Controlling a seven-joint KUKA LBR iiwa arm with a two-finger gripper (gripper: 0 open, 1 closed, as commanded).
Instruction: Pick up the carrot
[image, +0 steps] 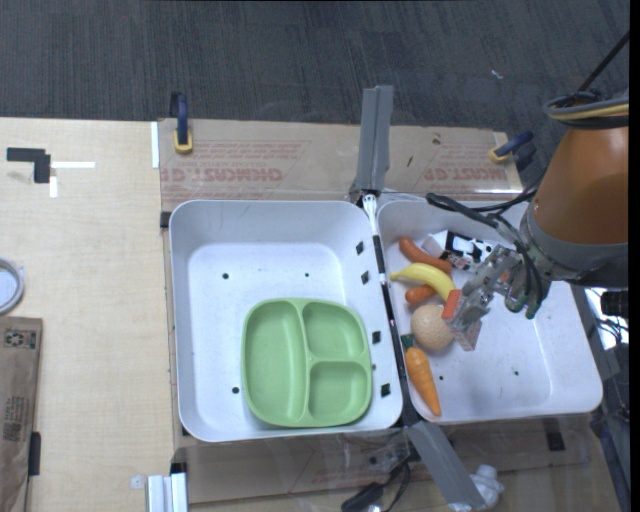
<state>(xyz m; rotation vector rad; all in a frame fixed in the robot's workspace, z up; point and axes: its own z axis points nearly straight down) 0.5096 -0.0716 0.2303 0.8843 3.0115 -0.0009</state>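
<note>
Gripper (468, 312): finger state cannot be told, tips blurred among the toys. Right bin (540, 395): carrot (421, 379) at left wall, banana (422, 274). Left bin (200, 300): green plate (306, 362).

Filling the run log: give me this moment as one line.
carrot: right bin, near-left corner, not held | gripper: above egg, by banana | tray: left bin

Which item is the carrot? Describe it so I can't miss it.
Look in the right bin, along its left wall at the near end. The carrot lies there below the beige ball: long, orange, tapering.
</note>
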